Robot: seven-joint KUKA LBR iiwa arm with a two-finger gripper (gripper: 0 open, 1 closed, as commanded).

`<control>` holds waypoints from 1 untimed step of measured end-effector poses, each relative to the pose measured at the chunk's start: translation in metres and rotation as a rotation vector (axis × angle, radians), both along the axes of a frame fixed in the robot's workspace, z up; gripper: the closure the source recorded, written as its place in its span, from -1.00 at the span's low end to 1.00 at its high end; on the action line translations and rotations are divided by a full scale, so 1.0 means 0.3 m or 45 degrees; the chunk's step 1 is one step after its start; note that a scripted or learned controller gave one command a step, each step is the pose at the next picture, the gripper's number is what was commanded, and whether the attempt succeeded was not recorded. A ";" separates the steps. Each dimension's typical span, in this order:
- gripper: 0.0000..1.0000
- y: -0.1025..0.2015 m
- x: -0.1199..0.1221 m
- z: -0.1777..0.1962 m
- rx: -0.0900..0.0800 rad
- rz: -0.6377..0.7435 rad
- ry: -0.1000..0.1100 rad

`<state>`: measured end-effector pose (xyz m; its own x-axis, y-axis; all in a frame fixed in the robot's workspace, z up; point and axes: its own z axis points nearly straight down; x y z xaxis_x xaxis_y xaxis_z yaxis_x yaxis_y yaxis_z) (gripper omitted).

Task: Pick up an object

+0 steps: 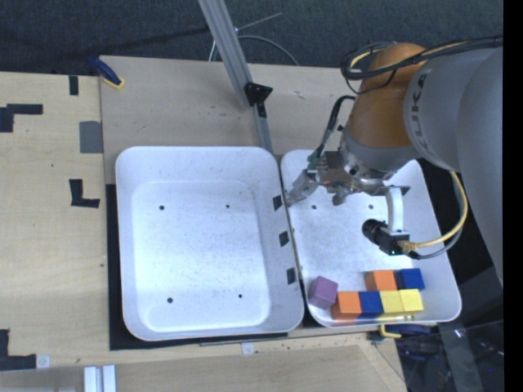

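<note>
Hovering with gripper (323,188) grasp state impossible to tell, well up-bin from the purple block (324,290) and coloured blocks (382,292) below.

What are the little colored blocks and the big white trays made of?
The blocks look like painted wood or plastic: flat, solid colors and sharp square edges. The white trays look like smooth molded plastic, with rounded corners and a faint shine.

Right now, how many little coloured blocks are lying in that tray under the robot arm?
6, all along the right bin's near edge: a purple block, two orange blocks, two blue blocks, and a yellow block that may be two joined.
</note>
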<state>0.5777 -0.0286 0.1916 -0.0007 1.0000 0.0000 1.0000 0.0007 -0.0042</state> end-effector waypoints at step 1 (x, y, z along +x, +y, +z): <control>-1.00 0.028 -0.052 0.000 0.000 0.000 -0.001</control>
